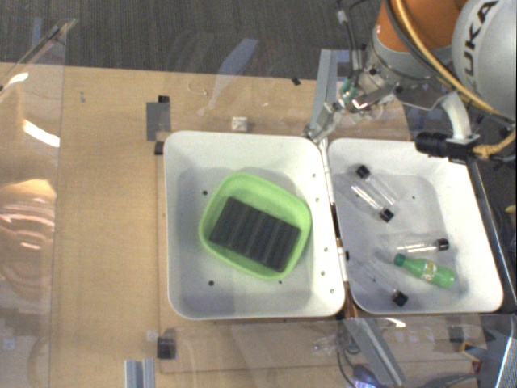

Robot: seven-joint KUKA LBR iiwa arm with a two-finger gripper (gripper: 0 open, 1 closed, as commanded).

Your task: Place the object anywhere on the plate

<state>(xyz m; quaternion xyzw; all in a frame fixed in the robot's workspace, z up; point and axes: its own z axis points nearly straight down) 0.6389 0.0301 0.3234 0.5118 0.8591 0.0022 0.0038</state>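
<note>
Above the right bin (477, 217), "KUKA" marks the arm (477, 23); its end effector (359, 95) state is unclear.

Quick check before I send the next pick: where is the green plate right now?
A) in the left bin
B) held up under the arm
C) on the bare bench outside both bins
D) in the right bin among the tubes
A: the green plate sits flat inside the left bin, while the right bin holds the clear tubes and a small green bottle.
</note>
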